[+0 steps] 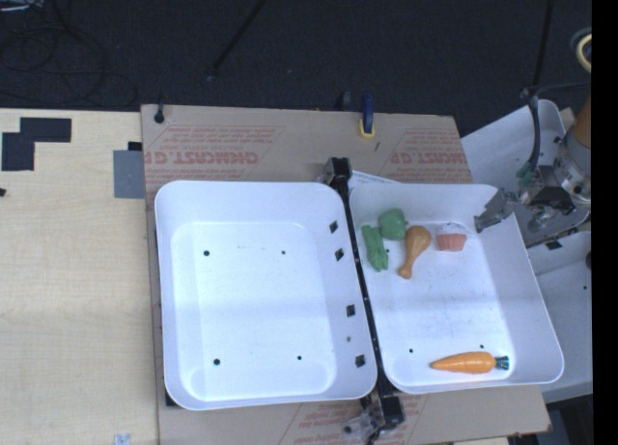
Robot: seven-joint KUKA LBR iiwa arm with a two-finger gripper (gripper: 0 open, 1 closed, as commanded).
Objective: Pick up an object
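Two shallow white bins sit side by side on the bench: the left bin (183,289) and the right bin (526,289). The right bin holds five toy foods. There are two green pieces, one a leafy green vegetable (392,223) and the other a longer green vegetable (375,247) just beside it at about 7 o'clock. There is also one tan chicken drumstick (414,249), one small pink-and-white piece (451,236) and one orange carrot (467,363). The first four cluster along the bin's far side; the carrot lies alone near the bin's near edge, well apart from them. The gripper (492,211) hangs at the bin's far right corner, over the rim, and whether it is apart or together cannot be told; nothing is seen in it. From the gripper, the pink-and-white piece is nearest, at about 8 o'clock; the drumstick and green pieces lie farther out toward 8 to 9 o'clock, and the carrot sits at about 6 o'clock
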